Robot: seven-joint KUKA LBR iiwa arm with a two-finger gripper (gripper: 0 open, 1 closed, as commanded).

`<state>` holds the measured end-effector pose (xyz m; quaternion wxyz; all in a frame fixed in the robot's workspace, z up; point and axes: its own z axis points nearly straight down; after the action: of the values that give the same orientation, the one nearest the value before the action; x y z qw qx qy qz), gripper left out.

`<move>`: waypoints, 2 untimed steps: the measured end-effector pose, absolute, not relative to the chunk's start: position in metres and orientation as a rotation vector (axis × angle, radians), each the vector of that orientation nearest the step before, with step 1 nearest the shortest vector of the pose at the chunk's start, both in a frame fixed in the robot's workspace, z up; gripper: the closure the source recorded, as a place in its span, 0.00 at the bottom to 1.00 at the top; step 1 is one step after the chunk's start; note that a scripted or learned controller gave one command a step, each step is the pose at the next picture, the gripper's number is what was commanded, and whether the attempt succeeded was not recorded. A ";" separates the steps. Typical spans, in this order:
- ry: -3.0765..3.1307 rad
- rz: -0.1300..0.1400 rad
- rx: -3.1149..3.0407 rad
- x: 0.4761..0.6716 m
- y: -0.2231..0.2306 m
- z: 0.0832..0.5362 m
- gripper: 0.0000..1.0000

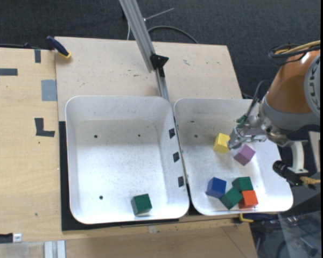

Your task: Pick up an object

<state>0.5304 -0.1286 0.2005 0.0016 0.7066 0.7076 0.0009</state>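
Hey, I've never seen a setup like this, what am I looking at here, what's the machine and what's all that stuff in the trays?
One camera looks down at a slant on a bench with two white bins. The grey and orange machine at the right is a robot arm; its hand is low in the right bin, between a yellow cube and a purple cube. Nearer the front lie blue, orange and two green cubes. The left bin has one green cube. I can't tell that it holds anything.
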 end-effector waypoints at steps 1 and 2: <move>2.229 0.002 2.216 0.541 -0.083 0.212 1.00; 2.230 -0.001 2.217 0.545 -0.034 0.207 1.00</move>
<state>0.5448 -0.0344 0.2069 -0.0013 0.7050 0.7092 -0.0003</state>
